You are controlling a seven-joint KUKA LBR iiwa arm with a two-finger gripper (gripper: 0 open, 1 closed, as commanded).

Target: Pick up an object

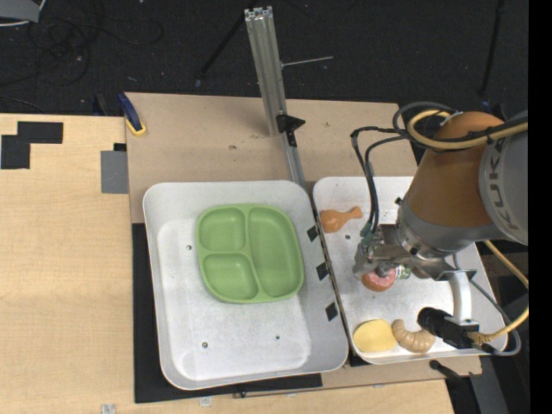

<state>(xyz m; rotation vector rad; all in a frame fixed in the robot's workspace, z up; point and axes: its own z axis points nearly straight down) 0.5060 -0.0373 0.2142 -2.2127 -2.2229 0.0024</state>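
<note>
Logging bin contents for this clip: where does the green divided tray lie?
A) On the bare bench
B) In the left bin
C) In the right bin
B: the green divided tray lies flat inside the left bin, apart from the arm.

Green tray [250,254] in left bin [172,231], tool [377,264] low in right bin [345,313], maybe touching red-pink obj [379,279]

The green tray [250,254] looks like smooth, slightly glossy plastic; the two white bins [172,335] are matt plastic too; the worktop [60,266] is pale wood — matt; the upright post [267,67] is brushed metal.
</note>
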